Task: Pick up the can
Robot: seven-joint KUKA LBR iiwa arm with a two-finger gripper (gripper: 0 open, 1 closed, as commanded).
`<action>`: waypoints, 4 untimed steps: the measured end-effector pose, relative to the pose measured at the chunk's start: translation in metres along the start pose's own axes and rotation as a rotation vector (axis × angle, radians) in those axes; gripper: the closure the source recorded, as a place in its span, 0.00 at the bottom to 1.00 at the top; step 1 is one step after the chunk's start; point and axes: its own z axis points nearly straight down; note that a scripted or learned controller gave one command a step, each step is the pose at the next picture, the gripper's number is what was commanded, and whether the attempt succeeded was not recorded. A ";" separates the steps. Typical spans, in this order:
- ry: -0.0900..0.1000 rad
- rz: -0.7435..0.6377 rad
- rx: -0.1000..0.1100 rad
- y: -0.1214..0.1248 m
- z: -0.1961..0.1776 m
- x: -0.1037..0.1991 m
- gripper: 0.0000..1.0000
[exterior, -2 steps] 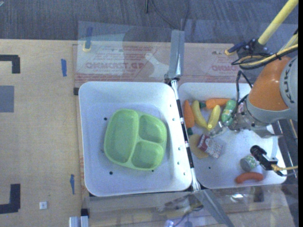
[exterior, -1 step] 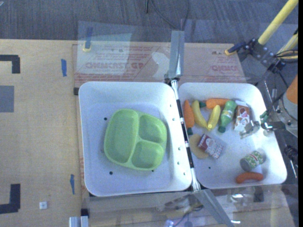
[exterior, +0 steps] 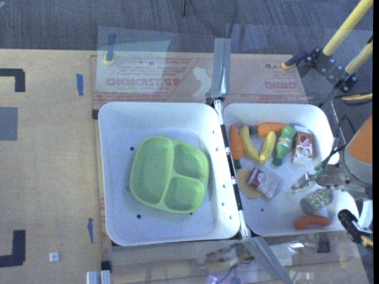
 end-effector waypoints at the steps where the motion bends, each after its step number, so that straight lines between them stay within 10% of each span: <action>1: -0.013 0.006 -0.004 0.000 -0.008 -0.006 1.00; 2: -0.020 -0.176 0.000 -0.006 0.001 0.011 1.00; 3: -0.015 -0.181 0.003 -0.006 0.002 0.015 0.00; 4: -0.006 -0.386 0.007 0.013 0.001 -0.005 0.00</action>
